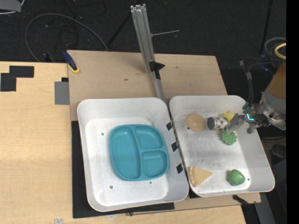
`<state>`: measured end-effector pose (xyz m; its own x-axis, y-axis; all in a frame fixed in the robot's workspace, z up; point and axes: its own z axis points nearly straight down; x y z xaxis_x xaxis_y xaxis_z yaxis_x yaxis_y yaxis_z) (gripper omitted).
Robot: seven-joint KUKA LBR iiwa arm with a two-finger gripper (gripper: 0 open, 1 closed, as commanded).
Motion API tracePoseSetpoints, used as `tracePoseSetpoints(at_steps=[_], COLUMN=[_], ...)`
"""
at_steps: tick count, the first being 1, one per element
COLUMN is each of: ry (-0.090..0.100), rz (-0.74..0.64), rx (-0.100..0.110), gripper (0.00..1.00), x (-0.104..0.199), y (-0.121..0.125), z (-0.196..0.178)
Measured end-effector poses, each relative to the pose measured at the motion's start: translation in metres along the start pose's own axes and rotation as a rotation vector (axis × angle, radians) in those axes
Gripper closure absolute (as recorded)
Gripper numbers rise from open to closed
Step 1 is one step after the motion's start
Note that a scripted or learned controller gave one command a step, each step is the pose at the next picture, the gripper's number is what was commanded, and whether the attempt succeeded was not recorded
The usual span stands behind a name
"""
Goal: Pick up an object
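Note:
The right bin [261, 164] holds several small objects. A tan round piece [195, 122] lies at its upper left, with a dark grey cylinder [213, 123] and a yellow piece [228, 116] just to its right. Below the yellow piece is a green bumpy piece [229, 137]. A tan wedge [200, 175] and a green rounded piece [236, 177] lie near the front wall. My gripper [238, 120] reaches in from the right, low over the bin, its tip right beside the yellow piece and above the green bumpy piece. Nothing shows as lifted.
The left bin [91, 125] holds a teal divided plate [138, 151]. A metal post [145, 45] rises behind the gap between the bins. The arm's orange band and grey wrist [275, 101] hang over the right bin's right wall.

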<state>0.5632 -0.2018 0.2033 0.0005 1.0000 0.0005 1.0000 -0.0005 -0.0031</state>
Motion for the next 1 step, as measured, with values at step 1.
tracePoseSetpoints(at_steps=[1], ry=[-0.001], rz=[0.0], rx=[-0.002], gripper=[0.0], x=[-0.0001], y=[0.0006], z=[-0.0009])
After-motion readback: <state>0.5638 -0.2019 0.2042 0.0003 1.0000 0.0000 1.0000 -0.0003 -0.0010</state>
